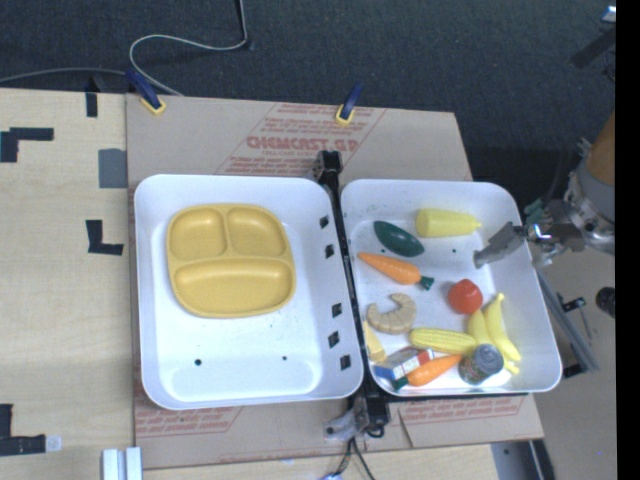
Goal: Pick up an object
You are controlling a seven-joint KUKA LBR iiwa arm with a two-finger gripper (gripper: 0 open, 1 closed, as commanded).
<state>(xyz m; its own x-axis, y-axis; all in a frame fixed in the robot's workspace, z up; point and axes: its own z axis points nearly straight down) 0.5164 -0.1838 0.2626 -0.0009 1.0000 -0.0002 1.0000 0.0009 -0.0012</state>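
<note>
The right bin [520,378] holds several toy foods. A yellow corn cob [447,222] lies at the back, with a dark green vegetable [398,237] and a carrot [392,268] to its left. A red tomato [464,296] sits mid-bin, and a beige croissant [392,314] lies nearer the divider. Along the front are a second corn cob [442,340], bananas [498,328], a grey can [482,362] and a small orange carrot [432,370]. My gripper [497,245] hangs over the bin's right side, above and right of the tomato, with nothing visibly held.
The left bin [160,368] holds a yellow divided plate [231,259]. Both bins rest on a cardboard sheet [290,143] held by clamps at its back edge. A cable [190,43] loops on the dark floor behind.
</note>
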